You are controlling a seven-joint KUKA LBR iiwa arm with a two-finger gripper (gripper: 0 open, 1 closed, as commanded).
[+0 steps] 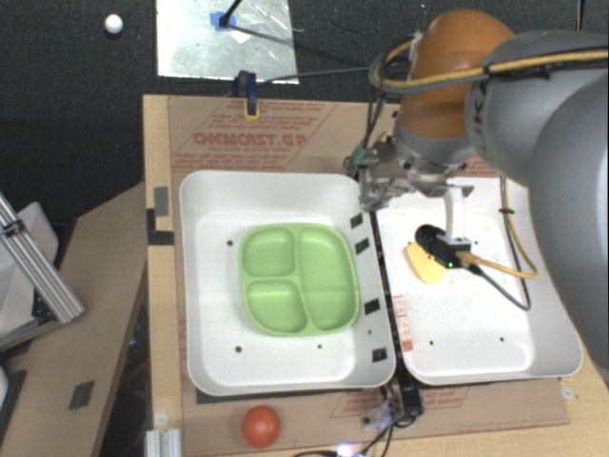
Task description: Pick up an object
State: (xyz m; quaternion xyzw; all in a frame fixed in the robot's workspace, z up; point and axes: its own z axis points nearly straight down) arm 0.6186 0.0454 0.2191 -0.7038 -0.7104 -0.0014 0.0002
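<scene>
Hanging over the rear inner corner of the right-hand bin (pixel 533 350), close to the seam between the 2 bins, the gripper (pixel 379 190) carries nothing that can be seen. Whether it is open or closed cannot be told at this angle. Nearest candidate: a pale yellow piece (pixel 424 267) lying on the floor of the same bin, toward the view's lower right of the gripper and apart from it. Robot hardware covers part of the piece, so its long axis cannot be fixed. Alternative candidate: the green divided tray (pixel 295 279), flat in the middle of the left-hand bin (pixel 205 255), lower left across the seam. An orange ball (pixel 260 426) rests on the bench outside both bins. Judged from this layout, the pick has not begun, and the shorter approach is to the yellow piece.
</scene>
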